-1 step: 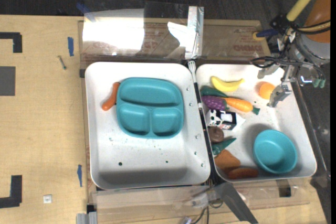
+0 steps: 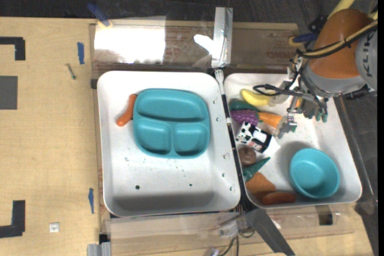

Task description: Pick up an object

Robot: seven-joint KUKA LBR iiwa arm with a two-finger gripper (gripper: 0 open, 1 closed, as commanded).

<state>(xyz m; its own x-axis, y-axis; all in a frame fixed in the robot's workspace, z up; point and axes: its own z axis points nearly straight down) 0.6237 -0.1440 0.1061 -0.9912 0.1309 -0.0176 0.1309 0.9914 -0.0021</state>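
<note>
My gripper [image 2: 290, 119] hangs low over the back of the right bin [image 2: 347, 147], beneath the arm's orange band [image 2: 342, 39]. It is just right of an orange piece [image 2: 270, 120] and a yellow banana [image 2: 254, 98]. Close to these lie a purple item [image 2: 243, 113], a black-and-white toy [image 2: 253, 136] and a brown item [image 2: 247, 156]. A teal bowl [image 2: 313, 172] stands at the bin's front right. At the front lie an orange wedge [image 2: 258, 181] and a red sausage [image 2: 279, 196]. I see nothing held.
The left bin [image 2: 114, 177] holds a teal divided plate [image 2: 171, 122] with an orange carrot-like piece [image 2: 126, 111] at its left edge. A metal divider [image 2: 222, 39] rises behind the bins. Cables [image 2: 312, 48] trail near the wrist.
</note>
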